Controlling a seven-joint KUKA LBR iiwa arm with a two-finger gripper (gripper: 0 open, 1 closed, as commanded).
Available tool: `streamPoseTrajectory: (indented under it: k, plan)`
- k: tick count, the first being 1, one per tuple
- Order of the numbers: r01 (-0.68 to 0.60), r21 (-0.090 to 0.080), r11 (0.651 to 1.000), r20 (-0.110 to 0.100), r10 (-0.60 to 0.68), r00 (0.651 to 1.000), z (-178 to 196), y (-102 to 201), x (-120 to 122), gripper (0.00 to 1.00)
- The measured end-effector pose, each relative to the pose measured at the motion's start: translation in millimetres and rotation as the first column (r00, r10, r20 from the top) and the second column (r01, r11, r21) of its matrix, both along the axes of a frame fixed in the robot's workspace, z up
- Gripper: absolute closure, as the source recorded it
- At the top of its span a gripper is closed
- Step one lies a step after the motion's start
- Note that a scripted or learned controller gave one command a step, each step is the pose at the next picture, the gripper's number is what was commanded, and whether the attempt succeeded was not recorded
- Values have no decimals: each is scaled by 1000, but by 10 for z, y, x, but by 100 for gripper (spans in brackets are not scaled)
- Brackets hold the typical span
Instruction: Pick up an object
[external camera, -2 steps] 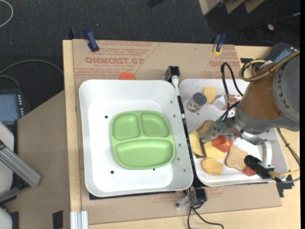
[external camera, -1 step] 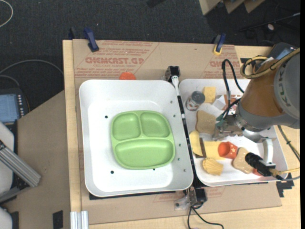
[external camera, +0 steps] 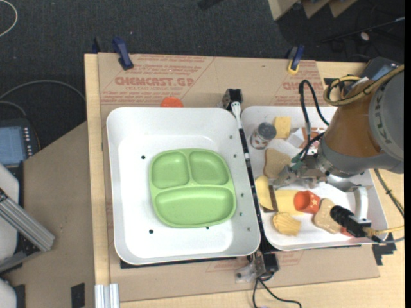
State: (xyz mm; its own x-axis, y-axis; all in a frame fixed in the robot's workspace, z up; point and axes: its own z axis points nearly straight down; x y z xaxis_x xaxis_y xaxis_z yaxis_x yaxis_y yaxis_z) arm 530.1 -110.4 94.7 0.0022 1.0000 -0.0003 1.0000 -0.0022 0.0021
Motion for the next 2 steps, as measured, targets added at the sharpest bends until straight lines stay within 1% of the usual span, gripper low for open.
streamPoseTrajectory:
  k: [1, 2]
  plan:
    - [2, 3, 1000, -8, -2, 1000, -106, -97, -540, 0]
    - [1, -7, 1000, 6, -1, 1000, -91, -971, 214, 0]
